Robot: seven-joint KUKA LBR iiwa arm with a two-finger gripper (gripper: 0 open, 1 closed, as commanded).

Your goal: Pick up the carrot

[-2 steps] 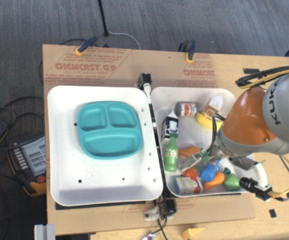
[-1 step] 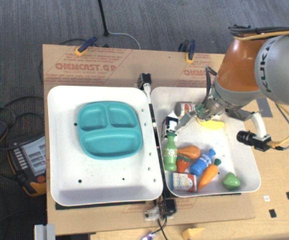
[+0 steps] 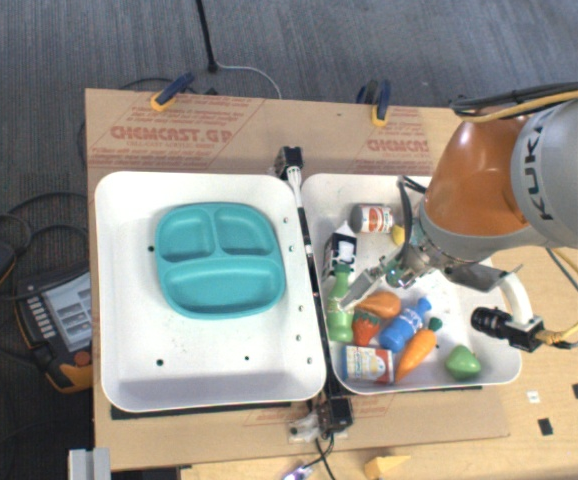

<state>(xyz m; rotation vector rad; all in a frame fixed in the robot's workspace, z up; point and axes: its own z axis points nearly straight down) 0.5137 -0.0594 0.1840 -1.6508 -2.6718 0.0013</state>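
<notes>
- The carrot (image 3: 416,351) lies slantwise in the right bin (image 3: 499,373), near its front rim, touching a blue bottle (image 3: 405,326).
- Behind the carrot hovers our claw (image 3: 397,271); whether it is apart or together we cannot tell.
- We judge it best to descend across the carrot's middle, clear of the bottle.

A robotics lab: a brown cardboard-covered tabletop (image 3: 119,128) held by yellow and blue spring clamps (image 3: 171,91) at the frame's top, grey carpet floor (image 3: 69,28) around it, black cables (image 3: 29,218) and a grey handheld control pendant (image 3: 59,318) at the left edge
</notes>
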